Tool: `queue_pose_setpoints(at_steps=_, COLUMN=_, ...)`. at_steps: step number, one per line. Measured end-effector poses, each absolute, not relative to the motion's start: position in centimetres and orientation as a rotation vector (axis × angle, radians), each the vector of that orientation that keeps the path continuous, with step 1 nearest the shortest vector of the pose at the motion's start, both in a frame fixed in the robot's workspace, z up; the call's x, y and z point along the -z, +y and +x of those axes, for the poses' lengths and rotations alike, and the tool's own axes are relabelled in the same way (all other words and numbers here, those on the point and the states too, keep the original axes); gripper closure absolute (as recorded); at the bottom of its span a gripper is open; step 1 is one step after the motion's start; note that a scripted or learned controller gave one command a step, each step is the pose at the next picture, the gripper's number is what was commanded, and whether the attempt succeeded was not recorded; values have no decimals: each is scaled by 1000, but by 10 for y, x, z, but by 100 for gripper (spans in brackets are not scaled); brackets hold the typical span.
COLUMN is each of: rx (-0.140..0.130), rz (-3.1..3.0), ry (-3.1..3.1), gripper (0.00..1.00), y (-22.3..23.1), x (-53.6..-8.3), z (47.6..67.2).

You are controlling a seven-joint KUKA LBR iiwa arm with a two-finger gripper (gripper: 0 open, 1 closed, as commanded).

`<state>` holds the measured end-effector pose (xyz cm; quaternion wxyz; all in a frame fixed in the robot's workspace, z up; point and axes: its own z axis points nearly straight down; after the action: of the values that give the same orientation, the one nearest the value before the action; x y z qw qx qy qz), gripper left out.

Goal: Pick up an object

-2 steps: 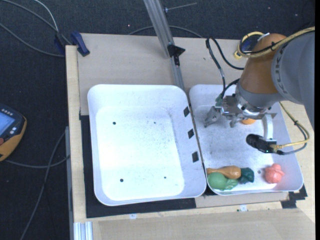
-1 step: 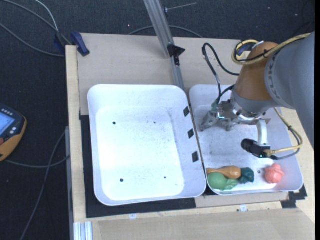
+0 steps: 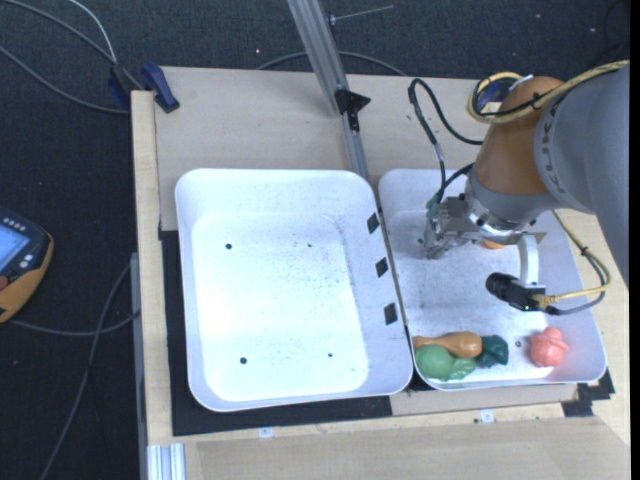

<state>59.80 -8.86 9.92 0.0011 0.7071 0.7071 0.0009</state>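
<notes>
Camera view, read left to right. At far left, on the dark floor (image 3: pixel 60 98), we see a handheld pendant (image 3: pixel 18 258) with cables (image 3: pixel 70 13) trailing past it. The wooden bench (image 3: pixel 250 118) carries a blue clamp (image 3: pixel 158 86) at its back left corner. The left bin (image 3: pixel 200 208) sits on a black mat (image 3: pixel 178 368). A slanted metal rail (image 3: pixel 320 38) comes down to the gap between the bins, where black clips (image 3: pixel 381 266) mark the shared edge. The right bin (image 3: pixel 400 193) holds the objects along its front wall: an orange drumstick-shaped piece (image 3: pixel 452 344), long axis roughly left-right with its narrow end pointing left, touching a green toy (image 3: pixel 443 365); a dark teal piece (image 3: pixel 493 350) just beside them; a pink toy (image 3: pixel 547 347) further right, apart. The arm (image 3: pixel 560 148) reaches in from the right, wrist turned down over the bin's back half. The gripper (image 3: pixel 437 245) hangs low there, well apart from the objects; we cannot tell its state, and nothing shows in it. A black fitting (image 3: pixel 508 290) with a yellow cable (image 3: pixel 575 296) hangs below the wrist.
</notes>
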Motion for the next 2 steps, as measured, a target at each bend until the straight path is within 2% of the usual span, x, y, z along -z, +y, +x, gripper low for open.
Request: queue_pose_setpoints(at_steps=2, rx=-6, rz=2218, ry=2219, gripper=100, y=-93, x=-218, z=595)
